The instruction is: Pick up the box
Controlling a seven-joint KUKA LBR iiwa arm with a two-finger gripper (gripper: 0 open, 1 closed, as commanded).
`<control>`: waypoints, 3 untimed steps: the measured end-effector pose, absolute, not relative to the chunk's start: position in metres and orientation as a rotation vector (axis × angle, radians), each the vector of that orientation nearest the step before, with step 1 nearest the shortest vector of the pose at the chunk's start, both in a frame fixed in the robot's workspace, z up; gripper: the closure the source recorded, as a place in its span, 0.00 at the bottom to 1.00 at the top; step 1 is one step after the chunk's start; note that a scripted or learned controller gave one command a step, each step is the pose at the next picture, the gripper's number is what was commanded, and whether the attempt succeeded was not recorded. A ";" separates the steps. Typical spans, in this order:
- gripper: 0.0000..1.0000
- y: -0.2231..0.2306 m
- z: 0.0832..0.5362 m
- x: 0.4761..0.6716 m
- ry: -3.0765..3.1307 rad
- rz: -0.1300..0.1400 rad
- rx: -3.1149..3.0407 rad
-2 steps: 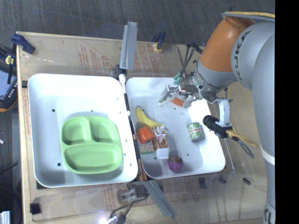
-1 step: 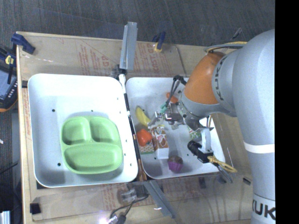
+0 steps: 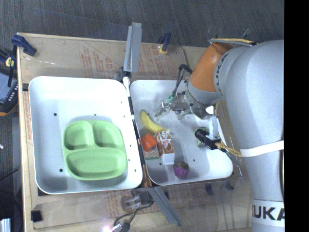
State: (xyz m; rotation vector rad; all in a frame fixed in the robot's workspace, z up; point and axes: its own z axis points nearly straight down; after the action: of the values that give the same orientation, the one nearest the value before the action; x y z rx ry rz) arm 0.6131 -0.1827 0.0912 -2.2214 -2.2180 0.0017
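Camera view from above takes in two shallow white bins with smooth walls and rounded corners, set side by side on a bare wooden bench (image 3: 72, 52). The left bin (image 3: 43, 95) holds a pale green plate (image 3: 95, 150), matte plastic, rounded, split into three compartments. In the right bin (image 3: 145, 88) lie a curved yellow banana (image 3: 149, 122), a round red-orange fruit (image 3: 148, 141), a small purple lump (image 3: 181, 169) near the front wall, and the box (image 3: 165, 146), a little carton with printed red and white faces and square edges. The grey arm with its orange band reaches in from the right, and its gripper (image 3: 166, 109), a cluster of bare metal parts, hangs over the back half of the right bin, just beside the upper end of the banana. Whether the gripper is open or closed I cannot tell from this angle; nothing is visibly held in it. The box sits apart from the gripper, nearer the front of the bin, touching the red-orange fruit on its left, with the banana's lower end just behind it.
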 end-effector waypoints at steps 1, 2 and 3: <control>0.00 -0.164 0.108 0.658 -2.487 -0.003 -1.924; 0.00 -0.121 0.092 0.620 -2.509 0.003 -1.886; 0.00 -0.111 0.092 0.657 -2.320 0.000 -2.119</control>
State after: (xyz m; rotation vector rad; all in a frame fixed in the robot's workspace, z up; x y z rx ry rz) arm 0.6571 -0.1113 0.0923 -2.1187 -2.3201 0.0001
